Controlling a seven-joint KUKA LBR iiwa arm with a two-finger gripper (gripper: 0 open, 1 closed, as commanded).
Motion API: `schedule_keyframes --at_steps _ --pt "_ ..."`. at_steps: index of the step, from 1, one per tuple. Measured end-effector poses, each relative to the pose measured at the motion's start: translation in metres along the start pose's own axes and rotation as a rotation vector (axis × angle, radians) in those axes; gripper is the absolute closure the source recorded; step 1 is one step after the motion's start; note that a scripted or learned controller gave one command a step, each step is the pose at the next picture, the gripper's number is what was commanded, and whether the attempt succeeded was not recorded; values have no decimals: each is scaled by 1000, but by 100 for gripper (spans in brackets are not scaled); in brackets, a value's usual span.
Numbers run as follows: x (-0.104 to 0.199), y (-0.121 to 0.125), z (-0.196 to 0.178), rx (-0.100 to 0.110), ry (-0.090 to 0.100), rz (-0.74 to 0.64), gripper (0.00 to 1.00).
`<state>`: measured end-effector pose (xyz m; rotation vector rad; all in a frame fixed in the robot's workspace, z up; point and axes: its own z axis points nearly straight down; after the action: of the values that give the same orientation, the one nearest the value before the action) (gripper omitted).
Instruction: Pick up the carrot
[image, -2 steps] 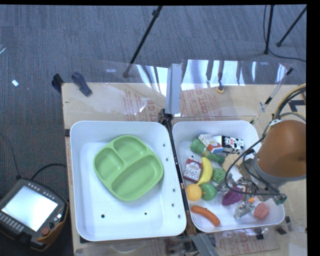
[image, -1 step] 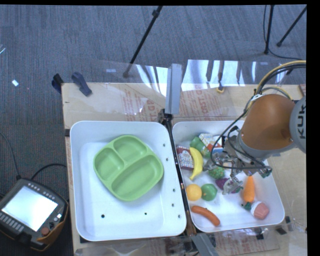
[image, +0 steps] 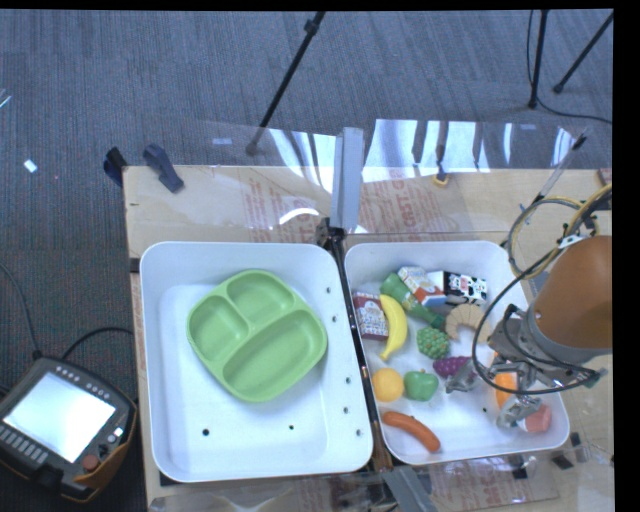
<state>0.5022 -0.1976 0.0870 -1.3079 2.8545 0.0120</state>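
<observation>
The carrot (image: 504, 386) appears as a small orange shape near the right wall of the right bin (image: 470, 452), mostly hidden by the wrist and cables. My gripper (image: 517, 402) hangs directly over it, low in the bin and pointing down. The grey arm with its orange band (image: 580, 292) reaches in from the right. Whether the carrot is held cannot be seen.
A pink piece (image: 539, 419) lies just right of the gripper. A red-orange sausage (image: 412, 430), an orange, green pepper (image: 421, 385), grapes (image: 452, 366), banana (image: 392, 325), broccoli and small cartons crowd the bin's left and middle. The left bin holds a green divided plate (image: 256, 334).
</observation>
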Motion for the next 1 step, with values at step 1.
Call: schedule_keyframes --at_steps 1 --pt "-2 0 -10 0 -2 2 100"
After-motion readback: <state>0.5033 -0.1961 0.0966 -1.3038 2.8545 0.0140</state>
